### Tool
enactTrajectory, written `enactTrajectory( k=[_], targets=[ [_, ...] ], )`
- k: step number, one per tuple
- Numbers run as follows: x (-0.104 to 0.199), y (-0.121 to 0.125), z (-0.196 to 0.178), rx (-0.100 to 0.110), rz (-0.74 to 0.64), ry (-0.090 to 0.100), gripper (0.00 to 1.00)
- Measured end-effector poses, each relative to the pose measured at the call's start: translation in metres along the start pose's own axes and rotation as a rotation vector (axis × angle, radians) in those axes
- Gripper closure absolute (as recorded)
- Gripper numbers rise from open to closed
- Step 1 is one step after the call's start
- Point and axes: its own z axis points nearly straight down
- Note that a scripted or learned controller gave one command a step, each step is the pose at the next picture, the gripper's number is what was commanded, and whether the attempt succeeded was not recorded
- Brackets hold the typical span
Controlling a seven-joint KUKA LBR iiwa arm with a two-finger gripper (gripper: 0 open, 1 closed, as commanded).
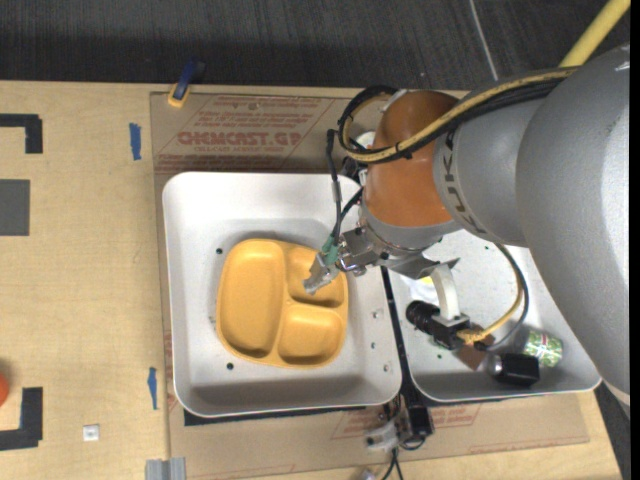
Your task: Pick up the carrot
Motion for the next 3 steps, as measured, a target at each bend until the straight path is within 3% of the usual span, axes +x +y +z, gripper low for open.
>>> enactTrajectory(
  k=[1,2,3],
  targets=[
    [-0.003,0.000,-0.009,0.000,0.003,-0.004,1.00],
    [0.022,-0.032,-0.068,0.000,0.298,-0.001,1.00],
    [0.046,-0.061,-0.031,0.004,0.492,0.000,1.00]
  ],
)
